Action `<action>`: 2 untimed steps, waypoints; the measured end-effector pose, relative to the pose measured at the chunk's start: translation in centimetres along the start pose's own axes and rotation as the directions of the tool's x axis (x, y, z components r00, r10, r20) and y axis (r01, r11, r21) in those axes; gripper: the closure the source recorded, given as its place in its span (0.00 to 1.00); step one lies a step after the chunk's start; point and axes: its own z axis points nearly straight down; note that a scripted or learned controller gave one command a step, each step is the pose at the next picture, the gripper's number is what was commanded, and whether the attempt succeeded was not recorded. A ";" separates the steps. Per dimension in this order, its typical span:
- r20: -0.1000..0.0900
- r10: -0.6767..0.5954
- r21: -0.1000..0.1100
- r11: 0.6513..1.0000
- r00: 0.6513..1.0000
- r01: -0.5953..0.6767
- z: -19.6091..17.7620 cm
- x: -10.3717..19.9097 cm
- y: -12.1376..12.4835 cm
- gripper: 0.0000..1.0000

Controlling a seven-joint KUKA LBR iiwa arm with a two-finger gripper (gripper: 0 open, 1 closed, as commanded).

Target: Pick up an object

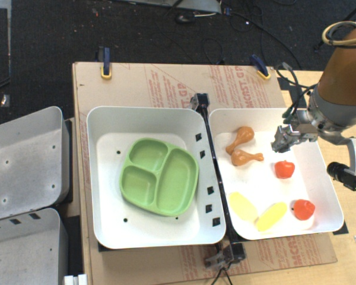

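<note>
Red tomato (284,169) just below the tool (283,140) (grip state I cannot tell) is round, so it might roll from a pinch.

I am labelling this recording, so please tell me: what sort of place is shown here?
Probably a robotics lab test bench, not a home. Two white bins sit on a cardboard sheet clamped to the bench, cables trail over the dark floor, and toy food like chicken drumsticks fills one bin.

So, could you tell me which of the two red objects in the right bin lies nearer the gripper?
The upper red object, just below the gripper. The other red object lies farther down, near the bin's lower right corner beside the yellow pieces.
</note>
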 end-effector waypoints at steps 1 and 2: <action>-0.002 -0.005 0.004 1.000 1.000 0.005 1.1 5.6 -0.4 1.00; -0.002 -0.006 0.004 1.000 1.000 0.006 0.9 10.9 -0.8 1.00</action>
